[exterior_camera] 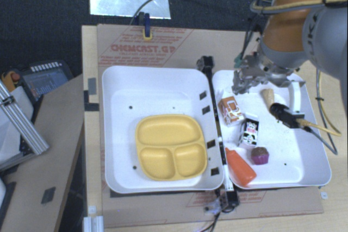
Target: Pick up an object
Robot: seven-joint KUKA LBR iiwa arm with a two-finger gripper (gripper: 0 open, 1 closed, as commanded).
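My gripper [241, 84] hangs over the far left part of the right bin [312, 171], just beyond a small orange and white box [230, 110]. Nearer the front a black and white carton [249, 132] stands upright. A purple lump [260, 156] and an orange carrot-like piece [240, 167] lie by the bin's front left corner. A tan cone-shaped piece [267, 96] rests to the right of the gripper. I see nothing held under the gripper.
The left bin [119, 95] holds a yellow divided plate [170, 146]. A black divider strip [213, 117] runs between the two bins. Grey equipment stands off the bench at the left.
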